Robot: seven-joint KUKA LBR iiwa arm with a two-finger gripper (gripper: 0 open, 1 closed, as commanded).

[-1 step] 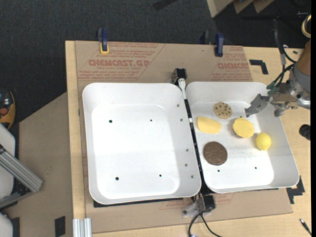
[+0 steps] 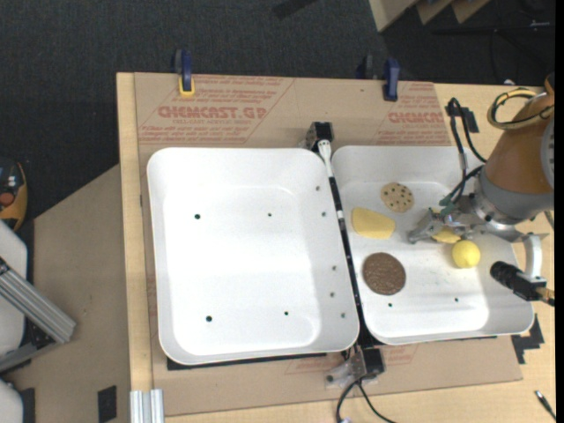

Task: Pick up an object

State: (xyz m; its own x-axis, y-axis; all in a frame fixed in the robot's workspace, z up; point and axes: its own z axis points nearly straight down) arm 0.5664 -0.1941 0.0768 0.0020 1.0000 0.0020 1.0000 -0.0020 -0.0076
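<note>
In the right bin [image 2: 423, 324] lie a pale speckled cookie [image 2: 397, 196], a yellow wedge [image 2: 373, 224], a round dark brown disc [image 2: 384, 273] and a yellow ball [image 2: 466, 254]. My gripper [image 2: 429, 229] reaches in from the right and is low over the bin floor, between the wedge and the ball. A small yellow bit [image 2: 448, 235] shows right under the wrist, partly hidden by it. The gripper is a short way right of the wedge and does not touch it.
The left bin [image 2: 238, 254] sits beside the right one, split from it by a black seam [image 2: 339, 236]. Dark cables [image 2: 463, 135] run along the right bin's far right corner. A black part [image 2: 515, 280] juts over that bin's right rim.
</note>
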